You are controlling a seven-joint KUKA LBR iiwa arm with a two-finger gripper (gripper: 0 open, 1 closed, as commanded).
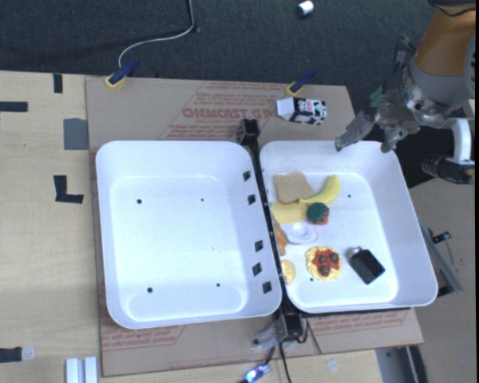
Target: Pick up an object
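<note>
- Objects for picking all lay in the right bin (383, 182), crowded toward its left half: a slice of toast (291, 187), a banana (327, 191) curving beside it, a small strawberry (317, 212) touching the banana's lower end, a yellow wedge (285, 213) below the toast, a little pizza (323, 262) with red topping, and a black block (366, 265) lying apart near the bin's front right.
- The left bin (176, 230) held nothing that could be made out.
- The gripper (369, 135) hung above the right bin's far rim, off to the right of the food cluster; its two fingers stood apart, with nothing between them.
- A small black-and-white carton (302, 110) sat on the cardboard outside the bins, behind the right one.
- Risk, as a judgement: the toast, banana, strawberry and wedge touched or overlapped, so a descent there could have pinched two at once or pushed one aside without closing on it.
- The toast and pizza looked flat, so fingers might have slid over them.
- A descent so close to the rim could have struck the bin wall.
- The black block, standing alone, seemed the safest target.
</note>
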